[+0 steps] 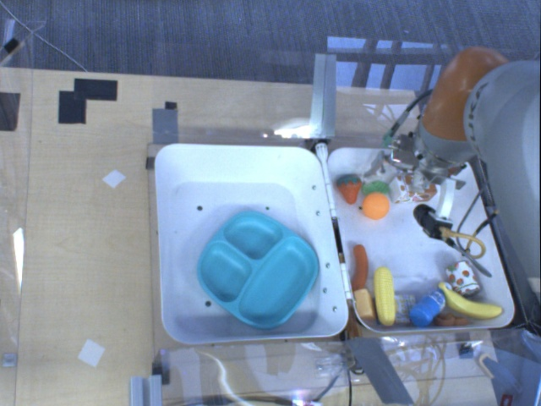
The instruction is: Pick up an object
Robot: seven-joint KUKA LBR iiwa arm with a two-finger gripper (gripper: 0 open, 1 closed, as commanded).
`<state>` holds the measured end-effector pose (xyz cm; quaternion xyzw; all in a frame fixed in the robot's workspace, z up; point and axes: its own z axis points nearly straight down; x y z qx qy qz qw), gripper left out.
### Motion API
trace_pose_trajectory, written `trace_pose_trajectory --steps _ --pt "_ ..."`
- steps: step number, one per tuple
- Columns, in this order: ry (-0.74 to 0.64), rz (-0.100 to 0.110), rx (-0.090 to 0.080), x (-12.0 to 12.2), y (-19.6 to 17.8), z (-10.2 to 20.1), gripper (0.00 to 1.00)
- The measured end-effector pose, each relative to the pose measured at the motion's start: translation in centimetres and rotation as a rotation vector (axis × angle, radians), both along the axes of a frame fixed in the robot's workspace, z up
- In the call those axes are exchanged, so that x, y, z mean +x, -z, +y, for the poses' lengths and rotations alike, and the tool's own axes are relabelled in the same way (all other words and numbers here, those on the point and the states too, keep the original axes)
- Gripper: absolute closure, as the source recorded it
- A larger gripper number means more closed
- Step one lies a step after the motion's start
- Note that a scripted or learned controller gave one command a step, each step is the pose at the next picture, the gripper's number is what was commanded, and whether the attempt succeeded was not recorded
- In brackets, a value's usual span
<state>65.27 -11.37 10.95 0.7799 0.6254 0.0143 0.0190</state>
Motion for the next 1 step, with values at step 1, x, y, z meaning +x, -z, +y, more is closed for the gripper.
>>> trace_pose_trajectory --steps 1 --pt "-0.006 -0.006 -0.005 -0.31 -0.01 0.64 0.00"
